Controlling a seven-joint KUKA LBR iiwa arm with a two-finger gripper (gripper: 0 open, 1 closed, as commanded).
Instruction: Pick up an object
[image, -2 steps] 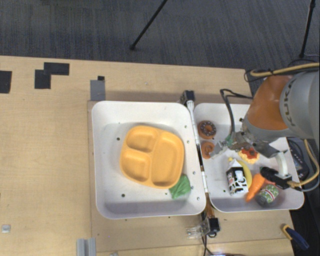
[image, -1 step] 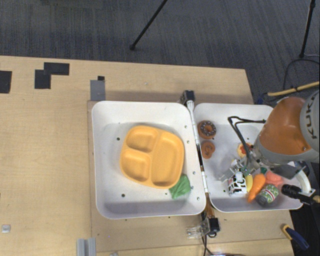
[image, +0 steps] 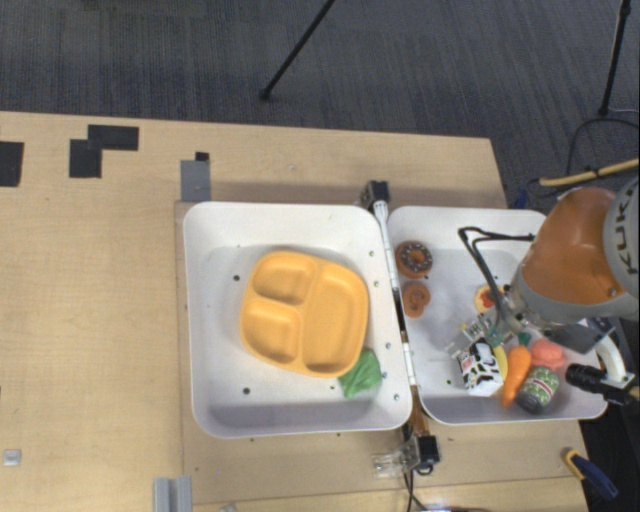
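Black-and-white cow toy (image: 482, 368) just beside end effector (image: 487, 335), right bin (image: 440, 395)

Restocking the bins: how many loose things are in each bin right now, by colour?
Left bin:
yellow tray: 1
green leaf: 1
Right bin:
brown donut: 1
brown cookie: 1
black-and-white cow: 1
orange carrot: 1
pink piece: 1
green can: 1
Total: 8

the single camera sits fixed above the bench (image: 90, 330) and looks down at a slant, so the dark carpet (image: 300, 50) fills the top of the view while the bench runs off the left and bottom edges. it stands far enough back to take in both the left bin (image: 200, 300) and the right bin (image: 440, 400) whole, side by side. the arm (image: 575, 250) comes in from the right edge.
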